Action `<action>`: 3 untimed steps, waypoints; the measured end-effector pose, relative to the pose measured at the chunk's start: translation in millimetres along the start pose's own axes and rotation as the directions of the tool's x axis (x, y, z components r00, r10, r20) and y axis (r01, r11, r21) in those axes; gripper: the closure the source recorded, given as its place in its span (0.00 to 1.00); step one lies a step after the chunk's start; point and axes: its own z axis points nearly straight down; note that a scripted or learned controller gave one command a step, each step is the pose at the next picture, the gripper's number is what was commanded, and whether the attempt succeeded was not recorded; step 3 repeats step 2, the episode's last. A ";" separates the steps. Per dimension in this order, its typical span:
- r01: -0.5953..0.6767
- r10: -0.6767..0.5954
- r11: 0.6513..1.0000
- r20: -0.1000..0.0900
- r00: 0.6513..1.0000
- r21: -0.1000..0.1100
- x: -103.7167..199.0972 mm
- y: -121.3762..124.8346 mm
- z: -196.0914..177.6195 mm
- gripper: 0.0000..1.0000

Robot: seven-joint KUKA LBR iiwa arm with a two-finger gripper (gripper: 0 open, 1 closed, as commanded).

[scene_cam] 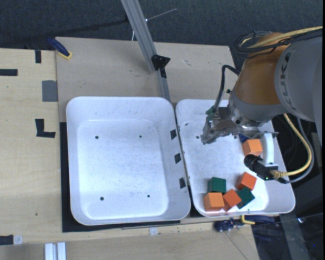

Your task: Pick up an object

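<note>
Jaws [208, 136] hang low over the right bin [192, 161], their spread impossible to tell; nothing visibly held; nearest orange block [253, 147] lies just toward the arm's side; other blocks [227, 193] cluster nearer the camera.

Orange and green blocks [227, 194] clustered, right bin's [200, 199] near corner; maybe six.

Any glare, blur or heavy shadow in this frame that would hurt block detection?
Camera view: lighting is even and soft, with no blown-out glare on the left bin or the right bin. The blocks are slightly soft but their colours separate well. The arm is mildly blurred, and the gripper is small and dark, its details hard to resolve.
</note>
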 end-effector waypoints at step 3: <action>0.002 -0.002 1.000 0.000 1.000 0.001 114.4 0.1 -7.9 1.00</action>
